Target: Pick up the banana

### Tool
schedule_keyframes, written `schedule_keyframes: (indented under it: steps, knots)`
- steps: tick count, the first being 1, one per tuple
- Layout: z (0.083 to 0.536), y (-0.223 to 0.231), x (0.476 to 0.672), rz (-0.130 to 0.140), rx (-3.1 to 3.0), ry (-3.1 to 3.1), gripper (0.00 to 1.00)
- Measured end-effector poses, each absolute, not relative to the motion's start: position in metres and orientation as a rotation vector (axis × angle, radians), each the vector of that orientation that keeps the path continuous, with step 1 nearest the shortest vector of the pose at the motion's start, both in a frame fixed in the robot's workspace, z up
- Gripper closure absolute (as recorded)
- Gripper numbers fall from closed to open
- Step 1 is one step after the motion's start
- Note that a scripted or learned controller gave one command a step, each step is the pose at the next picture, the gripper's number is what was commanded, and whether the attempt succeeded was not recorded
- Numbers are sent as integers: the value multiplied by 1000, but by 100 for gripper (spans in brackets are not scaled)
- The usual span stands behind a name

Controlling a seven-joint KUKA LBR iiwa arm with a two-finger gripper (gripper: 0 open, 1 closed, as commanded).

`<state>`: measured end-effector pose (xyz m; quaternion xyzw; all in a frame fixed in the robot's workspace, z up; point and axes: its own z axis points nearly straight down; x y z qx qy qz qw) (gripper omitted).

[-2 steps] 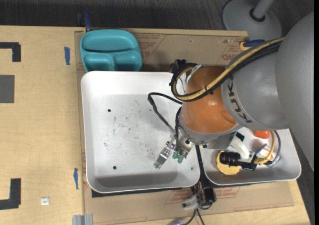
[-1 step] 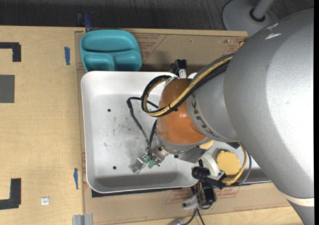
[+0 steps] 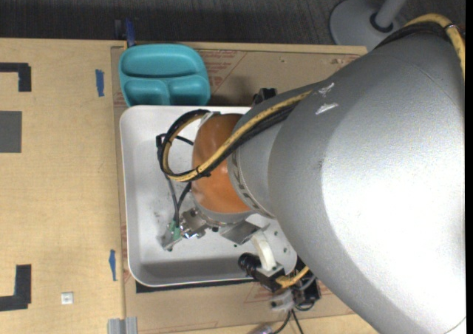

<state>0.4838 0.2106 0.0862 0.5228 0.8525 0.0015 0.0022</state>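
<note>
My arm reaches in from the right, and its grey body and orange band (image 3: 218, 162) cover most of the white bin (image 3: 137, 177). The wrist points down into the bin. My gripper (image 3: 183, 230) sits low near the bin's front, left of centre, just above the white floor. Black and yellow cables (image 3: 174, 155) loop over the wrist. The arm hides most of the bin's floor, and the bare strip along the left wall holds nothing yellow.
A teal divided tray (image 3: 164, 74) stands just behind the bin's back rim. Flat brown bench (image 3: 59, 177) with black and blue tape marks spreads to the left. A grey round stand base (image 3: 356, 21) sits at the back right.
</note>
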Motion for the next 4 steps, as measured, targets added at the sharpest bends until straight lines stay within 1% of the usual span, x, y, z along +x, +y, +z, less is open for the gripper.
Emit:
schedule_keyframes:
  steps: [1, 2, 3, 4]
  knots:
    - [97, 213, 484, 11, 1638, 2677, 100]
    - [89, 219, 481, 11, 1760, 2600, 100]
    - [98, 219, 482, 12, 1758, 2600, 100]
    - [148, 217, 479, -2, 2495, 1910, 100]
